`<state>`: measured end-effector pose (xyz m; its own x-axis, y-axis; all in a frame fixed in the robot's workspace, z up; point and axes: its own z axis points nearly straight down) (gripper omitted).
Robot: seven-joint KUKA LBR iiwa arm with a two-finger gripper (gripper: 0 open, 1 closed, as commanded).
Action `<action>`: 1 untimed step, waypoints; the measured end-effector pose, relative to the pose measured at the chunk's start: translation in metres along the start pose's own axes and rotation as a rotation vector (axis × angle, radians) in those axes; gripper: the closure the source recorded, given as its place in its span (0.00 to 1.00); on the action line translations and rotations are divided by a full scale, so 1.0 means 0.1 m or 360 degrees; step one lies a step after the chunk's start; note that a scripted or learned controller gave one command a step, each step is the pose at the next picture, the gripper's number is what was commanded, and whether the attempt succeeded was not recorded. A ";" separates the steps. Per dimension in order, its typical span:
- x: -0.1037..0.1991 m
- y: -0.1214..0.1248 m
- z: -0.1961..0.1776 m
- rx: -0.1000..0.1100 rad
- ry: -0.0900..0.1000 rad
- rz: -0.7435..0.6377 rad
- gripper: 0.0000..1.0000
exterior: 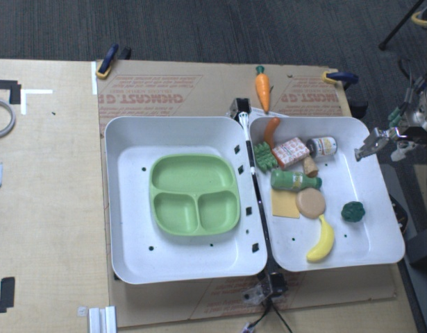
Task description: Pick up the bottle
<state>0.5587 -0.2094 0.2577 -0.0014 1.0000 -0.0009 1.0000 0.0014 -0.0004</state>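
Over the bench, at the far right edge of the scene, I am hanging beside the right-hand shallow white bin (380, 207), and my two-finger gripper (369, 148) is sitting just above that bin's right rim; how it is set I cannot tell from this slant, and nothing is showing in its grasp. Judging by that, the pick is not yet begun: everything is waiting, from the reach to the grasp to the lift. Two bins are lying side by side; the left-hand white bin (123, 200) is carrying one pale green three-compartment plastic tray (194, 194). My target, the one green plastic bottle (294, 180), is lying on its side near the right bin's middle, crowded between a red-and-white box (291, 152) and a yellow cheese slice (285, 204). Around it I am counting one yellow banana (322, 241), one tan round disc (312, 203), one dark green broccoli piece (353, 211), one small tin can (323, 146), and two orange carrots, one (270, 130) inside the bin, one (262, 87) outside.
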 end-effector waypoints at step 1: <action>0.00 0.01 -0.10 -0.0001 -0.0002 -0.0004 1.00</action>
